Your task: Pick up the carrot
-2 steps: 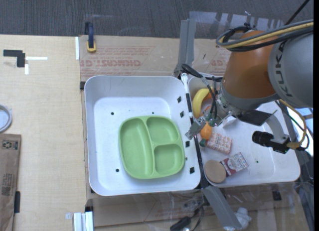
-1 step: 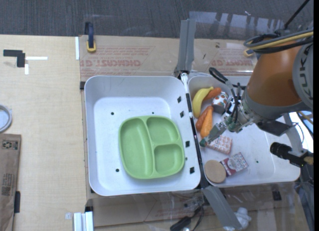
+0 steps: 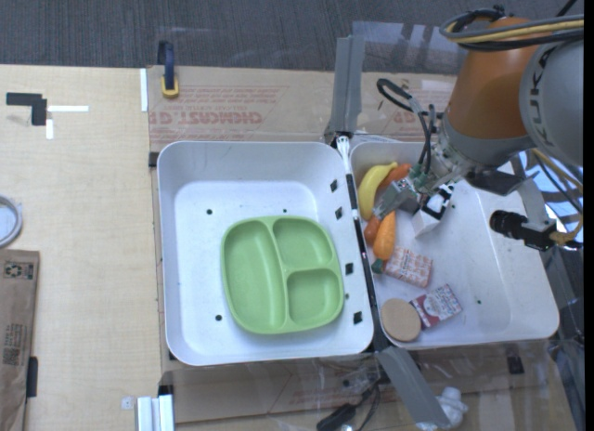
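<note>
Orange carrot lies in the right bin, by its left wall, w/ its thin tip pointing near.

A green divided plate is sitting in the left bin, a bit toward its front right. Over in the right bin, a banana is lying up against the back left corner, a pink-patterned packet is sitting near the left wall, and a round tan disc is touching a small red-and-white packet near the front. A blue-and-yellow clamp is gripping the cardboard sheet behind the bins, and a roll of tape is poking in at the left edge of the bench.
</note>
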`<state>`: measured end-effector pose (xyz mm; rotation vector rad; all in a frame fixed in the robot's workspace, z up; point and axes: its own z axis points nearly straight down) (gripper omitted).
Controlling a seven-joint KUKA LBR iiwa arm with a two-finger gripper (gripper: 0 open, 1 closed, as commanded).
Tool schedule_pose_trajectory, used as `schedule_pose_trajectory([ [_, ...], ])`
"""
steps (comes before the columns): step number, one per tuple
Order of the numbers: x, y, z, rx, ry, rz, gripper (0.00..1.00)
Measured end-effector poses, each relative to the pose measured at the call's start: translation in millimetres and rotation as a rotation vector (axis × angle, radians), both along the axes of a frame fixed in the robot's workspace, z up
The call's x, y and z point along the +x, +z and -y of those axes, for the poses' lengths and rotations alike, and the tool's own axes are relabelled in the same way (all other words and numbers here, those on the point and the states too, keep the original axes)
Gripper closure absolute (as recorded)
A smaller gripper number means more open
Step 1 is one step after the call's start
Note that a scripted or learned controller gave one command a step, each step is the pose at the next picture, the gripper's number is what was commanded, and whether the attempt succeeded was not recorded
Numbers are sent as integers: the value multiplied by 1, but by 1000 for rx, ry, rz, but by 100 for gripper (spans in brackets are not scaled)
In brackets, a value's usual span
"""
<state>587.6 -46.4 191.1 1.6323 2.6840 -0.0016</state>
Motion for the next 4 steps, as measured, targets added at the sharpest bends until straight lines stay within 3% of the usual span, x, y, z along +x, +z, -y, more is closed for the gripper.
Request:
schedule_pose_trajectory([
  [1, -66, 0, 0, 1, 106, -1, 0],
  [2, 19, 0, 4, 0, 171, 1, 0],
  [3, -48, 0, -5, 1, 291, 0, 0],
  [4, 6, 1, -9, 0, 564, 2, 0],
])
